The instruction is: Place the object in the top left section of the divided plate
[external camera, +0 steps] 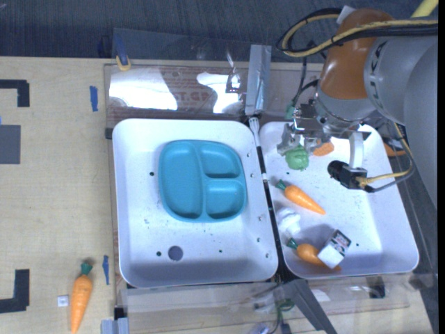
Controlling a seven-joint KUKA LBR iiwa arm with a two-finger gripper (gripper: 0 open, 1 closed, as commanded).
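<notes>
so the claw [300,143] sat over the green object [297,158] in the right bin's [389,252] 11 o'clock corner; grip state unclear. divided plate [203,179] in the left bin [132,207] was bare, placement not done.

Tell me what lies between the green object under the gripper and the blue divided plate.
The raised rims where the two white bins meet lie between the green object and the divided plate. The gripper is right above the object.

Arm [389,54] low, wrist bent down
</notes>
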